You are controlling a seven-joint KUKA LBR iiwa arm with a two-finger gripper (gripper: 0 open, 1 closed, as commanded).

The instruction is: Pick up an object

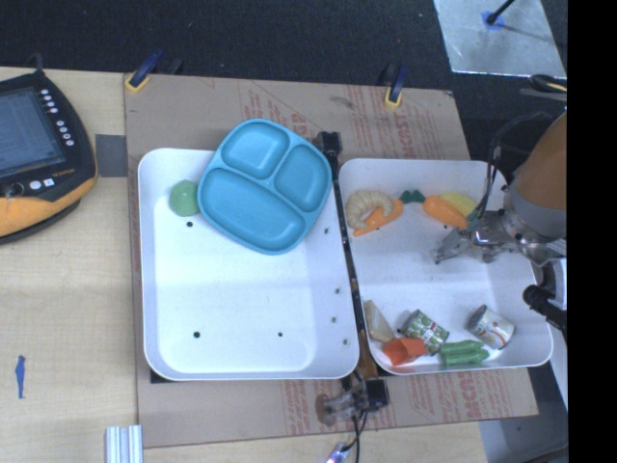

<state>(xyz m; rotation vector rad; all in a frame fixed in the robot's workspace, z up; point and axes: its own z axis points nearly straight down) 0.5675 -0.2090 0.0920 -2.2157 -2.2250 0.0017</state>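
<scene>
toy carrot (445, 209), lying in right bin (415, 287)

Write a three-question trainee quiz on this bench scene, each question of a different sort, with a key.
1. True or false: the sectioned blue plastic plate lies in the left white bin.
2. Multiple choice: the small round green ball sits
A. at the plate's left edge
B. in the right white bin
C. on the cardboard outside the bins
3. Fill in: the robot's pincer hovers over the ____ bin, just below the orange carrot-shaped toy.

Key: 1 true; 2 A; 3 right.
</scene>
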